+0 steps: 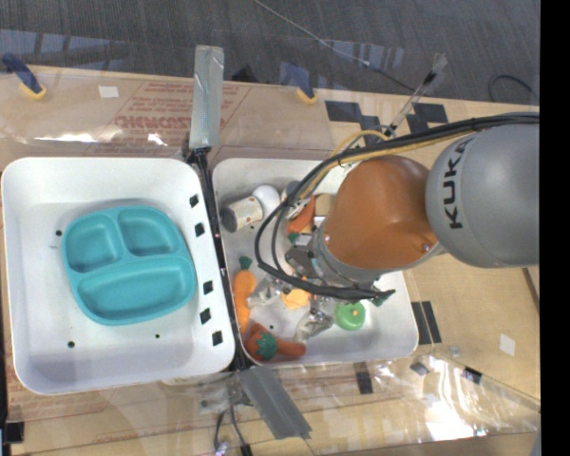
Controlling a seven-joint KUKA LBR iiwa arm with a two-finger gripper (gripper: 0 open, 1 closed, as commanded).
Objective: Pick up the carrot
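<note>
The carrot (241,292) is lying in the right bin (399,335), close against its left wall, as a short orange piece pointing roughly along that wall. It is not being lifted; it is resting on the bin floor.

Just below it, a second orange-red item with a green tip (271,347) is lying near the bin's front edge; whether this is another vegetable toy cannot be told. A green round piece (351,316), a yellow-orange piece (295,299) and a white cup-like object (252,207) are also being seen scattered in the same bin.

The gripper (309,302) is being held low over the middle of the right bin, just beside the carrot on its right. Its fingers are largely being hidden under the orange wrist band and cables, so how far they are parted, and whether anything is between them, cannot be told.

The left bin (19,255) is holding a teal divided plate (128,264).

Progress, as judged: the approach is being made, but the grasp is not being shown. Closing on the carrot and lifting it clear are still being left to do.
</note>
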